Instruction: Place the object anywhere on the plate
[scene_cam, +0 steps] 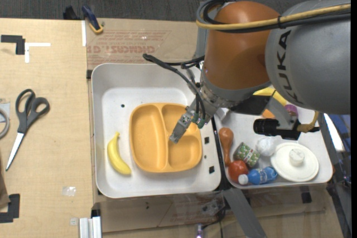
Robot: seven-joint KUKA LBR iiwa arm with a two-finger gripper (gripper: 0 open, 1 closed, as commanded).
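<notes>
A banana (117,155) lay left of the yellow plate (150,139); the gripper (179,132), finger state untellable, hovered over the plate in the left bin (106,92).

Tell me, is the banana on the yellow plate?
No. The banana lies in the white bin, left of the plate.

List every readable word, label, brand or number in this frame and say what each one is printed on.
"KUKA", only partly in frame, on the grey arm.
Red print on the cardboard sheet behind the left bin: upside down and too blurred to read with certainty.
Label on the small green packet in the right bin: too small to read.
No other text can be made out.
</notes>
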